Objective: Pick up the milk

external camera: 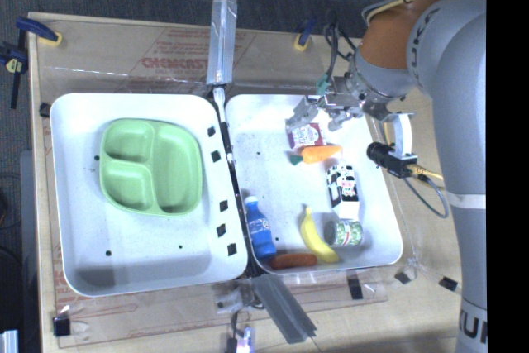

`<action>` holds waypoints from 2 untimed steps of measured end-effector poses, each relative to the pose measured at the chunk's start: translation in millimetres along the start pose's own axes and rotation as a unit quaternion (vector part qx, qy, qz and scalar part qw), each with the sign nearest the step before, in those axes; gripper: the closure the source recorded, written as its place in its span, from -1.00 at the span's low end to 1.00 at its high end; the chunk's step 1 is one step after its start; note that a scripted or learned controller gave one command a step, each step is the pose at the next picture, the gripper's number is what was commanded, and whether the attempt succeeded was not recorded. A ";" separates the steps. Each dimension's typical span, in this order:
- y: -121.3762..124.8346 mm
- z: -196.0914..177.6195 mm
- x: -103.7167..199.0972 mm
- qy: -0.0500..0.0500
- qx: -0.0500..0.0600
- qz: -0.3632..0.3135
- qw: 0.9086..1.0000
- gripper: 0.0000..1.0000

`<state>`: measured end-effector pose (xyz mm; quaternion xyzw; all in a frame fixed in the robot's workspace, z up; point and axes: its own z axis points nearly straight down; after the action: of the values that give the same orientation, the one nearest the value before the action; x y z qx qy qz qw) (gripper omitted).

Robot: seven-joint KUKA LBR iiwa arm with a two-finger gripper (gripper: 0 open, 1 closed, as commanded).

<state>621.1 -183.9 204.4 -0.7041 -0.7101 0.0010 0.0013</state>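
Note:
The milk (pixel 342 186) is a small white carton with black cow patches. It lies in the right bin (pixel 248 153), near that bin's right wall. My gripper (pixel 325 112) hovers over the bin's far end, above and a little left of the milk. Its fingers are spread open with nothing between them. Just below the gripper lie a red and white pouch (pixel 303 134) and an orange carrot (pixel 319 151), which sit between it and the milk.
A green can (pixel 347 233), a banana (pixel 315 236), a brown sausage (pixel 293 260) and a blue bottle (pixel 260 229) lie in the near part of the right bin. The left bin (pixel 74 244) holds a green divided plate (pixel 153 165).

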 end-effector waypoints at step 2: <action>0.8 -10.3 1.5 0.000 0.001 -0.004 1.000 -1.00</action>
<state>622.0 -182.3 214.7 -0.7014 -0.7127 0.0014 0.0020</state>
